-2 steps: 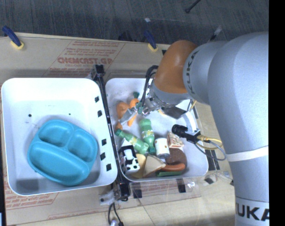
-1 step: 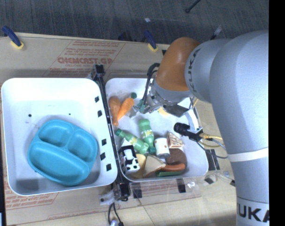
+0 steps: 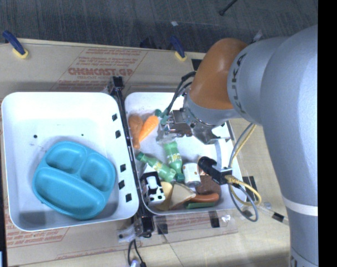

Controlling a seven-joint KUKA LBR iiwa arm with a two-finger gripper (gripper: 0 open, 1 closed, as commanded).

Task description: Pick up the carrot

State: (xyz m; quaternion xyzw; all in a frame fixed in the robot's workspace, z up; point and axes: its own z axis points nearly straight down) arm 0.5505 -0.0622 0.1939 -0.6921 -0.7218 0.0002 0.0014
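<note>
The carrot (image 3: pixel 146 126) lies in the upper left part of the right bin (image 3: pixel 136 102), just right of the divider between the 2 bins, its thick end toward the bin wall and its tip pointing toward the upper right. It looks like a toy: probably light, stiff and smooth, so likely to slip if pinched near the tapered tip. The thicker middle seems the safer place to take hold, across its width.

The hand (image 3: pixel 167 124) hangs just right of the carrot, close to its tip; whether it grips anything I cannot tell.

Below the carrot a green bottle (image 3: pixel 171 156) and a heap of other toy food crowd the bin. The left bin (image 3: pixel 23 107) holds a blue sectioned plate (image 3: pixel 73 178). Both bins sit on the desk (image 3: pixel 90 65).
</note>
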